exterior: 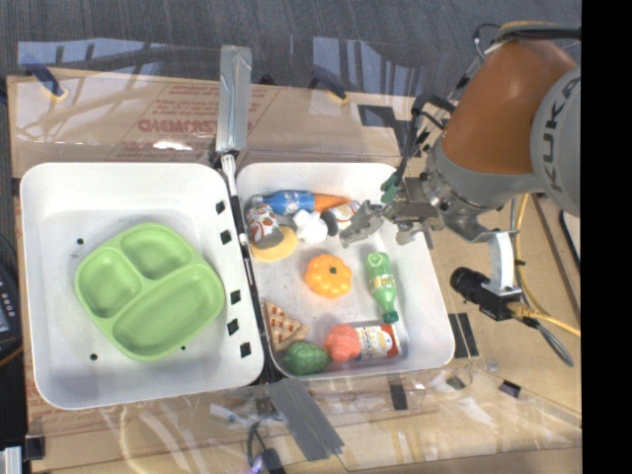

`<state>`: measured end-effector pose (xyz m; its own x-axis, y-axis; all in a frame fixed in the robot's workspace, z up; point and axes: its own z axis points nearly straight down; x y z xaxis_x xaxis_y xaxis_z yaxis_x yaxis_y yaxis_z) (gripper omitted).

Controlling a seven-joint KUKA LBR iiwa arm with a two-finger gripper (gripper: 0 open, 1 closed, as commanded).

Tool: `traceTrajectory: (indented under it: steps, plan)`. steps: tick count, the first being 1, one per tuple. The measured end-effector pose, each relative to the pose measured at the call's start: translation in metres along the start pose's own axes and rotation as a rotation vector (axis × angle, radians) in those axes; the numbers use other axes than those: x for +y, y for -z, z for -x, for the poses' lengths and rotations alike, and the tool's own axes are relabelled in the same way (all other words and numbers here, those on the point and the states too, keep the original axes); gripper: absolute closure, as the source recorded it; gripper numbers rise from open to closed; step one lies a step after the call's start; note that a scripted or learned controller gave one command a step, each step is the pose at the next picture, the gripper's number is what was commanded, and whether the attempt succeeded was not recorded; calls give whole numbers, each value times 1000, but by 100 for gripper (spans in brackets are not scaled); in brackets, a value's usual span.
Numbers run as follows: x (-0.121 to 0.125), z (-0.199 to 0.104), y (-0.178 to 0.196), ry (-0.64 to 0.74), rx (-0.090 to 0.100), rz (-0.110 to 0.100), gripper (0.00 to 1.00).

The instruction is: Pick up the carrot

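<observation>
At the right bin's (442, 316) far edge, the gripper (357, 221) hovers beside the carrot (334, 204); its state is unclear, so centre it over the carrot before descending

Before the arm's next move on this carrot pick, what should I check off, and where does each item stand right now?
1. Carrot in view: ok, at the back of the right bin, partly hidden.
2. Gripper near carrot: ok, just beside it.
3. Carrot between the fingers: cannot tell.
4. Room around carrot: not ok, blue bottle and a white item crowd it.
5. Green bottle and pumpkin out of the way: ok.
</observation>
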<state>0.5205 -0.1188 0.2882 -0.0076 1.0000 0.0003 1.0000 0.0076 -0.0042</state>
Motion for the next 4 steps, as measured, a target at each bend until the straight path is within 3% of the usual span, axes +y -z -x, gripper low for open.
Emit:
traceTrajectory:
  steps: [1, 2, 3, 4]
  plan:
    - [25, -8, -6, 201, -2, 4, 0]
    - [17, 2, -105, 342, 1, -3, 0]
    - [22, 2, -197, 320, 0, 1, 0]
    - [-43, 19, -197, 289, 1, 2, 0]
